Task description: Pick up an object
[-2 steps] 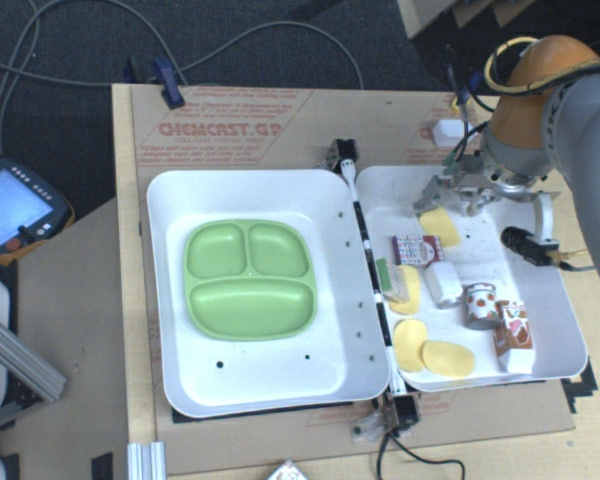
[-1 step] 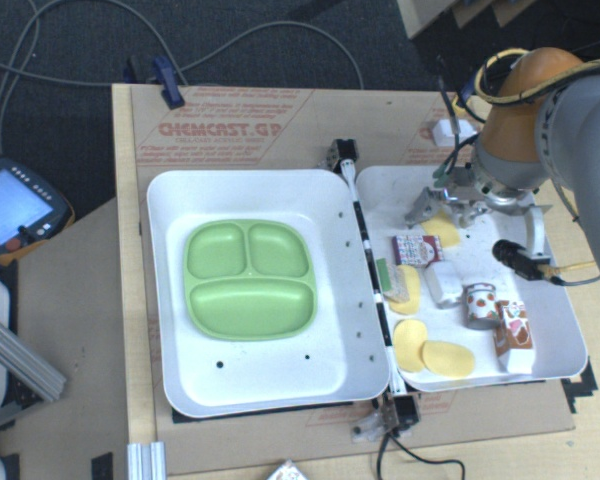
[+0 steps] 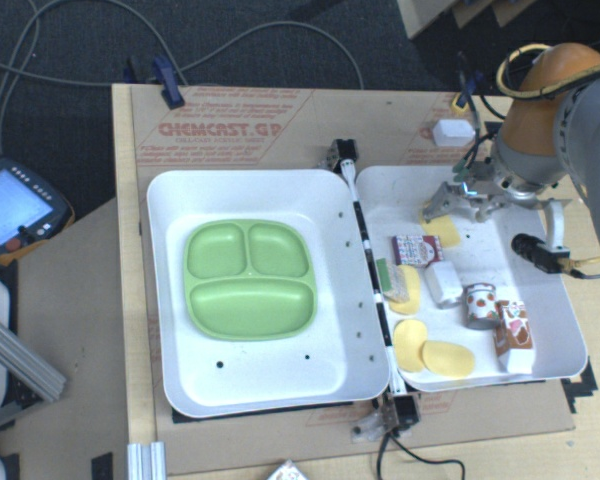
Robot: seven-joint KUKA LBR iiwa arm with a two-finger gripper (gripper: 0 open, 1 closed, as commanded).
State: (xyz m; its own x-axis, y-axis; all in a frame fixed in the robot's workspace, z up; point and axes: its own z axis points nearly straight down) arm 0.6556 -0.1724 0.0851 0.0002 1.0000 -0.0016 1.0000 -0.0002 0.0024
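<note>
My gripper point(image 3: 463, 202) hangs low over the back of the right bin point(image 3: 565, 313), under the arm's orange band. Just in front of it lies a small yellow piece point(image 3: 443, 231), close to it or touching; I cannot tell which. Further forward are a small printed packet point(image 3: 417, 250), a white block point(image 3: 442, 286), a small can point(image 3: 479, 305) and a red and white carton point(image 3: 513, 336). Two flat yellow discs point(image 3: 430, 351) lie at the bin's front left. A yellow curved piece point(image 3: 410, 289) and a green item point(image 3: 383, 273) rest by the left wall.
The left bin point(image 3: 180, 368) holds a green divided plate point(image 3: 250, 278). A black clamp bar point(image 3: 365, 248) runs between the bins. A black part with a cable point(image 3: 542, 254) reaches over the right bin's right side. A small white box point(image 3: 452, 132) sits on the board behind.
</note>
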